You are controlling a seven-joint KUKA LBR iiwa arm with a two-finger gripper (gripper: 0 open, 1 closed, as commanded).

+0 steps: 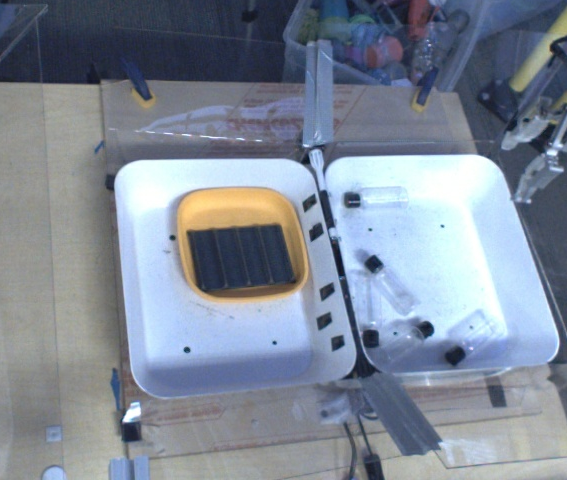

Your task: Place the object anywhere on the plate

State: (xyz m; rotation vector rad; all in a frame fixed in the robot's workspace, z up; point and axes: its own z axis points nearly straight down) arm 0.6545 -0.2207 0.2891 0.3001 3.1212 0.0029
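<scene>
table (33, 268) carries your two shallow white bins | left bin (143, 268) has the square yellow plate (241, 203) with a dark ribbed insert | right bin (483, 228) holds several clear plastic vials with black caps (395, 290), none on the plate | gripper (548, 163) hangs off the right bin's far corner, can't tell its state

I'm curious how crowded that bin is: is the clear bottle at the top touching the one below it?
Apart. The camera view shows bare white bin floor between the top bottle and the middle bottle.
</scene>
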